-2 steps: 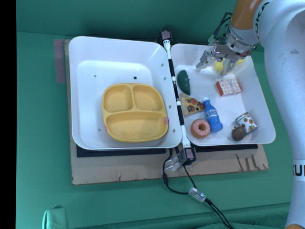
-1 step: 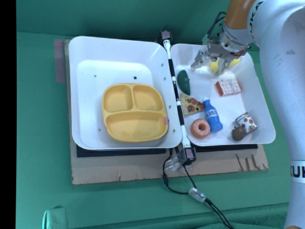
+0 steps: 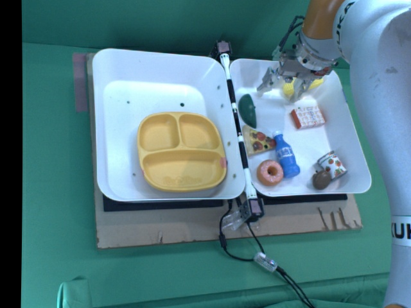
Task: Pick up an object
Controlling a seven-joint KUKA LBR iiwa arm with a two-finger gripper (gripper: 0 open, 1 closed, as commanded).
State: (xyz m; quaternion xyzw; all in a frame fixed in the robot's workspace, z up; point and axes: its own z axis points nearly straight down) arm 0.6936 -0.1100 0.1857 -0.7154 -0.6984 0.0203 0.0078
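Over the far end of the right bin (image 3: 359,172) the gripper (image 3: 290,81) hangs with its fingers spread wide, one reaching toward the bin's divider side, the other toward the outer wall. Just under and between them sits a small yellow toy (image 3: 290,90), partly hidden by the fingers, so its shape is hard to make out. Nothing is pinched between the fingers; the toy looks to lie on the bin floor, though whether the tips touch it I cannot tell.

That position suggests the yellow toy is the chosen target: the wrist is lined up above it and the opening is wide enough to straddle it. Closing on it would be the next step, in my judgement, and its spot close to the back wall could leave little room for the far finger.

Everything else lies well apart toward the near end: a red box (image 3: 307,116), a pizza slice (image 3: 257,139), a blue bottle (image 3: 286,154), a donut (image 3: 270,172), a patterned cup (image 3: 331,163) on its side with a brown lump (image 3: 321,180) touching it, and a dark green piece (image 3: 247,110) against the divider. A yellow divided plate (image 3: 182,151) rests alone in the left bin (image 3: 122,76), likely the drop-off side.
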